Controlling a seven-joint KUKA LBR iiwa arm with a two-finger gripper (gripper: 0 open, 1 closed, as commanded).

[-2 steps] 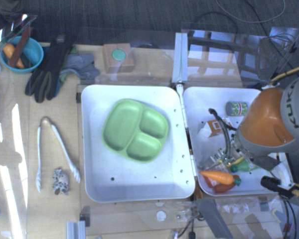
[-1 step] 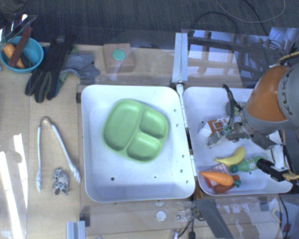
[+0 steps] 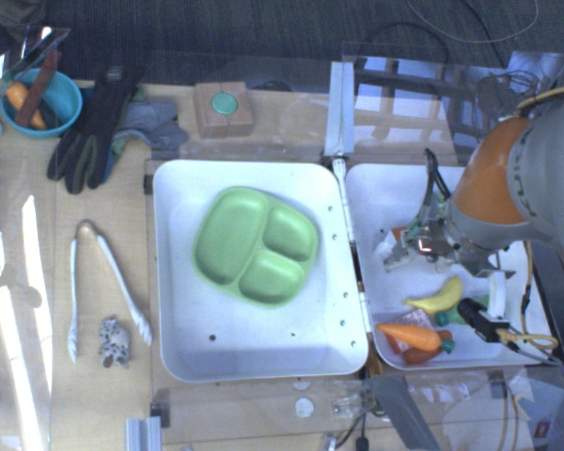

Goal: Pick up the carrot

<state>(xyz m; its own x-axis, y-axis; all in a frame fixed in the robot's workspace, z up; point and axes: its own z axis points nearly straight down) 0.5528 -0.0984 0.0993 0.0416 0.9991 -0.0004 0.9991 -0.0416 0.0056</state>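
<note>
Plainly, what matters is that the carrot (image 3: 409, 334) lies nearer the camera than the gripper (image 3: 406, 248). Both are in the right-hand bin (image 3: 385, 195) of the pair. The gripper hangs over the middle of that bin, toward its left wall. The carrot rests close to the bin's near edge, not far from its near left corner. To reach it, the gripper would have to travel toward the near edge and hardly at all sideways, since the carrot's middle sits almost straight in front of it.

A banana (image 3: 434, 297) lies between the two, just beyond the carrot and a little toward the bin's right wall. It appears to be apart from the carrot, though only narrowly. A red-brown thing (image 3: 415, 354) touches the carrot's near side, wedged between it and the bin's near rim.

The carrot lies flat, with its long axis running almost parallel to the near edge. Its pointed orange tip aims at the bin's left wall and sits slightly farther from the near edge. Its thick end, with a bit of green, points toward the right wall. I judge that a grasp should close across the body, from far side to near side, at the thick middle. The red-brown thing leaves little room there.

Whether the gripper is open or closed I cannot tell, because its tip is a blur of pale and dark parts. Nothing can be made out in its hold.
</note>
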